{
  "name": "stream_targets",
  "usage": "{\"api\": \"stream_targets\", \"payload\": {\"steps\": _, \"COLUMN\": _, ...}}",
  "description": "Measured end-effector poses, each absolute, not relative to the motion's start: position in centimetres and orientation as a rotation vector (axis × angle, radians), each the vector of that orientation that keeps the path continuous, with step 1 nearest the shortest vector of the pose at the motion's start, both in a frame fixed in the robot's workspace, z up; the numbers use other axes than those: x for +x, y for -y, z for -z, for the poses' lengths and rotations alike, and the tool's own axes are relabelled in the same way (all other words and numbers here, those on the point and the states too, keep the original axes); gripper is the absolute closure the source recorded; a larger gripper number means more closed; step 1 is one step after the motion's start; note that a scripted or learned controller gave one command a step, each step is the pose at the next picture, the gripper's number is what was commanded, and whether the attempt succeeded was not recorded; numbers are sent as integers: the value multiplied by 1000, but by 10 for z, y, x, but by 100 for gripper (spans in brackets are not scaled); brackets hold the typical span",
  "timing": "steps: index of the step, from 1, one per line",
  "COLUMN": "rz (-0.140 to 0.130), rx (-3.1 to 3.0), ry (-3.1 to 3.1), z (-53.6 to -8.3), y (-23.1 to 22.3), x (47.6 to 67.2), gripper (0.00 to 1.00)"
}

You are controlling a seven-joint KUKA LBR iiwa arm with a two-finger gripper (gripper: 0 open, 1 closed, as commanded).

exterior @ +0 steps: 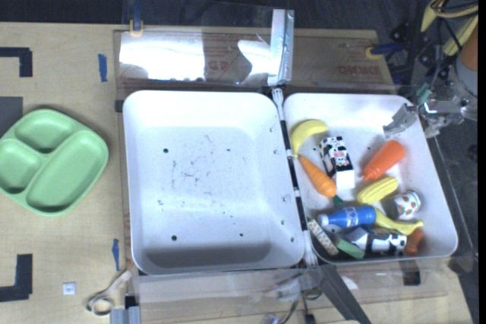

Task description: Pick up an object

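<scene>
The end effector, its grip state impossible to tell, hovers over the right bin's far edge, just above the orange carrot.

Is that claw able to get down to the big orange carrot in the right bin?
Probably yes. The claw sits at the bin's upper right edge, and the carrot lies just below it on top of the pile, nothing covering it.
</scene>
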State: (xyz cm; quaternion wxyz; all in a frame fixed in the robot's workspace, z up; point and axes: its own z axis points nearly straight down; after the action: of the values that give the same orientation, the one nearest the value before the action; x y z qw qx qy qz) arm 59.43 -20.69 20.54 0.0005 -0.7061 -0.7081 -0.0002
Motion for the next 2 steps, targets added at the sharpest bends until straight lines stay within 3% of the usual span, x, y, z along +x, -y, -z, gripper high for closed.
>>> {"api": "stream_targets", "payload": {"steps": 1, "rz": 13, "rx": -2039, "ry": 2386, "z": -104, "y": 214, "x": 602, "gripper": 0}}
{"api": "stream_targets", "payload": {"steps": 2, "rz": 11, "rx": -2044, "ry": 2392, "z": -114, "y": 216, "x": 603, "gripper": 100}}
